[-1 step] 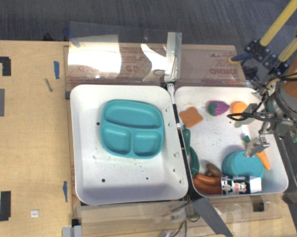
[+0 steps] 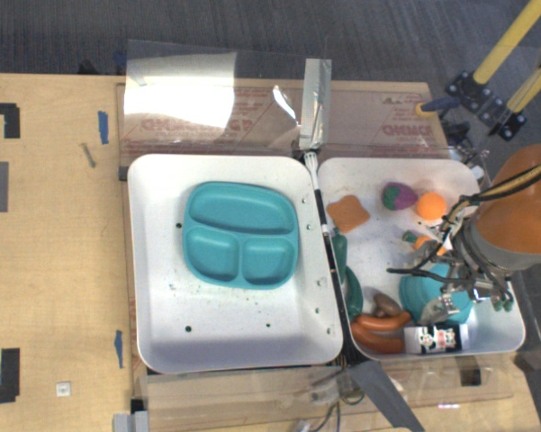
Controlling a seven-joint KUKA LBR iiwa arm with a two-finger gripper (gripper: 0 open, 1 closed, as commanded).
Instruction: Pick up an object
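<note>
Camera view shows me the jaws [image 2: 446, 302] hanging directly over the teal object [image 2: 428, 297] in the right bin [image 2: 509, 336], just above the black-and-white can [image 2: 435, 337], though I cannot tell how wide they stand or whether they hold anything.

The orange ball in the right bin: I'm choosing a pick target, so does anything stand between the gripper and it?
Nothing visible blocks it. The orange ball lies open from above near the right bin's far wall, beside the purple-green ball. The gripper sits nearer the camera, over the teal object.
</note>
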